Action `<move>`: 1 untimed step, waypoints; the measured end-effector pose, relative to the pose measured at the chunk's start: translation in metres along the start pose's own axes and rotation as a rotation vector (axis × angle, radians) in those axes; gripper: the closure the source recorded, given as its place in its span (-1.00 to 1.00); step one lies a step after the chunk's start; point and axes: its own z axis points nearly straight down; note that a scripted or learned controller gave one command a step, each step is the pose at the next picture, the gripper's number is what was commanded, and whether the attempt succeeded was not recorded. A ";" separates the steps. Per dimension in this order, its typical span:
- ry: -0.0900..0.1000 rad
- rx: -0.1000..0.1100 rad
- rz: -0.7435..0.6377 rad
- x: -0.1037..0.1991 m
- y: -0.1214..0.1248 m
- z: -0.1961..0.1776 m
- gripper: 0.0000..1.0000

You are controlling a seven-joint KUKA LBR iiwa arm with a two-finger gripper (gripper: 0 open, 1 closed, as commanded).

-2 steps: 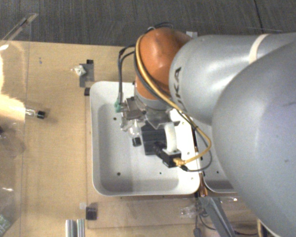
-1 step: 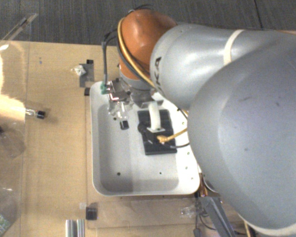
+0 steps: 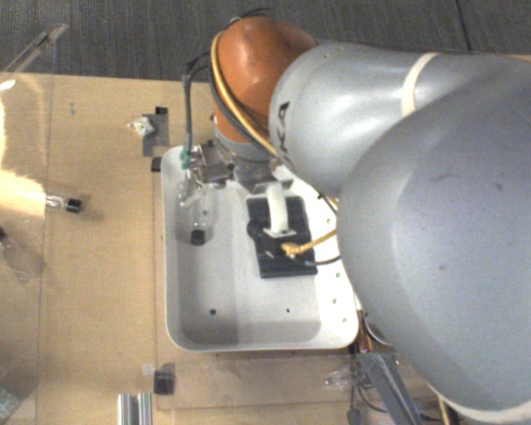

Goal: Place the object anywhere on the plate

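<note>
From my feed the arm [image 3: 407, 193] was hunched right over the white bin [image 3: 248, 330], wrist end down by the bin's top-left corner, and honestly I couldn't tell if the jaws were released or clenched. The small clear vial [image 3: 198, 220] with the black cap sat on the bin floor just below that wrist end, close to the left wall. Out on the surface [image 3: 88, 326] to the left, a second vial [image 3: 64, 204] and a third vial [image 3: 2, 242] lay well apart from the bin.
</note>
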 end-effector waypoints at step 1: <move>0.001 -0.004 0.522 -0.015 0.041 0.101 -1.00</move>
